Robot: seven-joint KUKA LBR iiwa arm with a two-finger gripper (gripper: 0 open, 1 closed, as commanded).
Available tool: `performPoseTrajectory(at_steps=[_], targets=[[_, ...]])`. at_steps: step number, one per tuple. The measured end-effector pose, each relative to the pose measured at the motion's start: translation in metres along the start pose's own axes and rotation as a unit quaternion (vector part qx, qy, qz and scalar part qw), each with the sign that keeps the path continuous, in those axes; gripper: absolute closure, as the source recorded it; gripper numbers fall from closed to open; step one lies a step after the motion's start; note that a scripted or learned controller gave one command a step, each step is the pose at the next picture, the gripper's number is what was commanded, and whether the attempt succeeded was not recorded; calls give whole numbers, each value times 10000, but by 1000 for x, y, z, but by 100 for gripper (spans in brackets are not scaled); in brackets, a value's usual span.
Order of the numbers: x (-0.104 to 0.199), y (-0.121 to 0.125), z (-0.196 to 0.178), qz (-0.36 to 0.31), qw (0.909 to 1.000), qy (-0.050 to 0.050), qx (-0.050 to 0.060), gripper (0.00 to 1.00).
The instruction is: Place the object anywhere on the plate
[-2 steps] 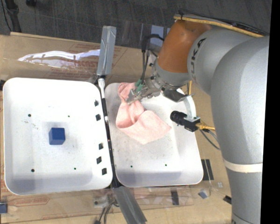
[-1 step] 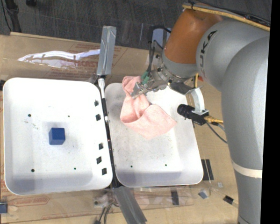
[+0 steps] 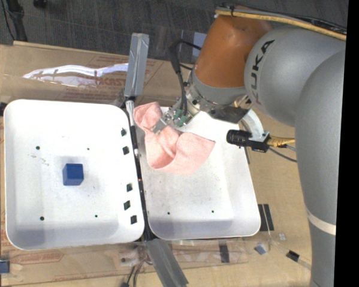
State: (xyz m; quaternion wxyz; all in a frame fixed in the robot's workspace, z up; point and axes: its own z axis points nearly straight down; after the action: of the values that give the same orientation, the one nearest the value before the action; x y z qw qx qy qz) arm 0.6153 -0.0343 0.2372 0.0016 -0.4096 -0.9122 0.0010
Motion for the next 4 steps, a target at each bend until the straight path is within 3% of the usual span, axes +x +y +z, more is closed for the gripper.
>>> performPoseTrajectory(at_steps=[1,2,3,4], targets=[[45,17,-8,-2022,9793,-4,-1,100],[95,34,-14,-3953,9186,-5,0,100],[144,45,-1,-4118,9113,-9,-1,100],[191,70,3,-4127,9109,-10,0,100]])
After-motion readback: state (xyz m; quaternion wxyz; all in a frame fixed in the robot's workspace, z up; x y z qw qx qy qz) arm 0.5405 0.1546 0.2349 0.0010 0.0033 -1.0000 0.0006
